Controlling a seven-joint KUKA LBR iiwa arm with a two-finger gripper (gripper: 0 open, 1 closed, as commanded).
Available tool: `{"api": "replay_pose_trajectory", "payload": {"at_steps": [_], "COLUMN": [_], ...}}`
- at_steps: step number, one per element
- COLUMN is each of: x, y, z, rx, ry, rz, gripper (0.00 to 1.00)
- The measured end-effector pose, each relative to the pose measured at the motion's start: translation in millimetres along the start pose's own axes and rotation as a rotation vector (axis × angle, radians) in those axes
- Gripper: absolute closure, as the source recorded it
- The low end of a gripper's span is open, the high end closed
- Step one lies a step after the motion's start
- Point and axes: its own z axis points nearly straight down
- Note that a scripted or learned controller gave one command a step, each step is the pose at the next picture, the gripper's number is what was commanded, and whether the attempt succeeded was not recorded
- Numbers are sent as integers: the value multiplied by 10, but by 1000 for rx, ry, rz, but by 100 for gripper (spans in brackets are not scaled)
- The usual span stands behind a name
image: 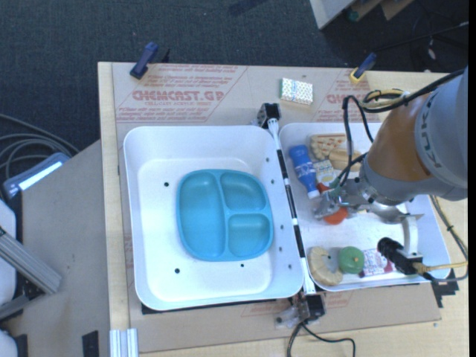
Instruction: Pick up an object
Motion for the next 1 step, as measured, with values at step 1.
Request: {"api": "replay_pose_trajectory", "payload": {"at_steps": [1], "x": [731], "y": [-238], "z": [-1111], "rx": [-2], "ry": [1], "rz": [-1], "gripper": [100]}}
